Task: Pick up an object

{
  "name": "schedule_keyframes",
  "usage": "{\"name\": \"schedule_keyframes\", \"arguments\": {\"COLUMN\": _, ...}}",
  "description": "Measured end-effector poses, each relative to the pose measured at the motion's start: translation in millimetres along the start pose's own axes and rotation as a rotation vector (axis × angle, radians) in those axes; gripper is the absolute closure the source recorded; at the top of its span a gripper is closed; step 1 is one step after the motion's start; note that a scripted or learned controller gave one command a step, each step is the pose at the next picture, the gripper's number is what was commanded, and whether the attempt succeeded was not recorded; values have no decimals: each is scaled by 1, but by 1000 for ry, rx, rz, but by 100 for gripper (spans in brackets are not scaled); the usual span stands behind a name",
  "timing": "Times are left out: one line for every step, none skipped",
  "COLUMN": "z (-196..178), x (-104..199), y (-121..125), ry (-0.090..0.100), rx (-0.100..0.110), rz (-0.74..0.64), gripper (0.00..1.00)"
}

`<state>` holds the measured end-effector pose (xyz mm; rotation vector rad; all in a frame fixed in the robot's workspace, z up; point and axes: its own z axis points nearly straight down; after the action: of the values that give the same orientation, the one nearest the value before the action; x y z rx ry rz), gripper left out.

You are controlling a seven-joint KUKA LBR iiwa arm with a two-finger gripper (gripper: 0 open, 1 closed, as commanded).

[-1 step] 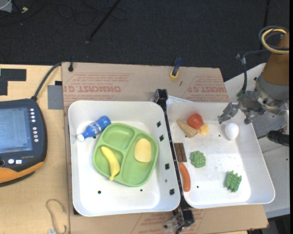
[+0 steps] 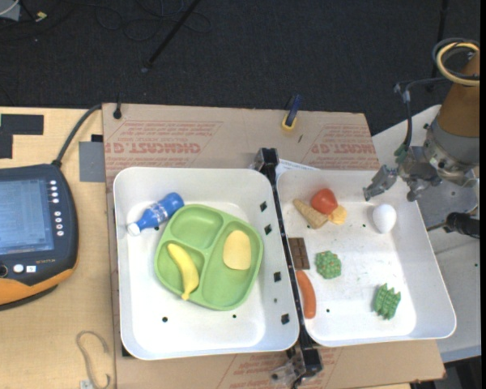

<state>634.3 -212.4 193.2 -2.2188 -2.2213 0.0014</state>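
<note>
We are seeing the left bin (image 2: 138, 314) holding a green plate (image 2: 208, 288), banana (image 2: 184, 270) and bottle (image 2: 156, 213), the right bin (image 2: 425, 298) holding an egg (image 2: 384, 218) and tomato (image 2: 324, 200), the gripper (image 2: 398, 183) hanging spread open, gripping nothing.

Two shallow white plastic bins sit side by side. In the left bin (image 2: 138, 314) a green divided plate (image 2: 206, 290) carries a yellow banana (image 2: 183, 269), with a blue-capped bottle (image 2: 155, 213) behind it. In the right bin (image 2: 425, 314), a white egg (image 2: 384, 218) lies behind a green block (image 2: 385, 300), and a red tomato (image 2: 324, 199) lies left of the egg.
</note>
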Motion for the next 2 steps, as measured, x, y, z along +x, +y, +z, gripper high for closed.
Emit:
{"name": "schedule_keyframes", "arguments": {"z": 60, "x": 8, "y": 5, "ry": 1, "rx": 5, "rz": -3, "gripper": 0}}
{"name": "schedule_keyframes", "arguments": {"z": 73, "x": 9, "y": 12, "ry": -7, "rx": -23, "rz": -9, "gripper": 0}}
